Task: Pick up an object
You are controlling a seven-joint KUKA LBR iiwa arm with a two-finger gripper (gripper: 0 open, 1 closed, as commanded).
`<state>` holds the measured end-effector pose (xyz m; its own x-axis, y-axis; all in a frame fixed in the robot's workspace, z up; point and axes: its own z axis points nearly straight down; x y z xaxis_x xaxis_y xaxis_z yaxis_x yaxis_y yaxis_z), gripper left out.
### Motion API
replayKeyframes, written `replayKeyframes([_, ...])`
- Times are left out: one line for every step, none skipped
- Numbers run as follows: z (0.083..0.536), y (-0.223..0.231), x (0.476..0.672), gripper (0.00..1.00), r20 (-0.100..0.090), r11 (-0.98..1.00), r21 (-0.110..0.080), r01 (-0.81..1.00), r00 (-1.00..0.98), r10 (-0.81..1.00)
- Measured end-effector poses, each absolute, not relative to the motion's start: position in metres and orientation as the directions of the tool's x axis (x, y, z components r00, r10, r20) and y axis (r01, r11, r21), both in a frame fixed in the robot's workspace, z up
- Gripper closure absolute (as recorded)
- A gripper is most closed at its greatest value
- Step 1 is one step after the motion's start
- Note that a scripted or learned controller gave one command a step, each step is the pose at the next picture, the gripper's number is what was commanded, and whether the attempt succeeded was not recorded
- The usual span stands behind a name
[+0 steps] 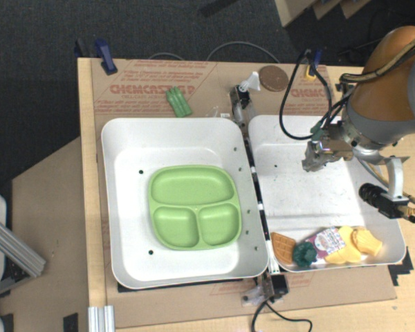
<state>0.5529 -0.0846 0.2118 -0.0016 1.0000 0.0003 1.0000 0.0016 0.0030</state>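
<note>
Two shallow white plastic bins sat side by side on a tan wooden bench [152, 78]. The left bin [121, 185] held a green three-compartment plastic tray [194, 206] near its middle. In the right bin [297, 192], a small cluster lay along the near edge — an orange waffle-patterned toy [283, 246], a dark green toy [305, 254], a pink wrapped packet [328, 241] and yellow toy pieces [360, 244], left to right.

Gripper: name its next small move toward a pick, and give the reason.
Probably carry the gripper toward the near edge of the right bin. It hangs over bare bin floor, while the toys lie bunched against that near wall, well apart from it. Nothing to grasp lies beneath it.
</note>
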Motion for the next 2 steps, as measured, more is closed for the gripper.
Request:
replayKeyframes([0.213, -0.104, 0.578, 1.00, -0.002, 0.000, 0.004, 1.000, 0.000, 1.000])
replayKeyframes([0.224, -0.103, 0.578, 1.00, -0.002, 0.001, 0.006, 1.000, -0.001, 1.000])
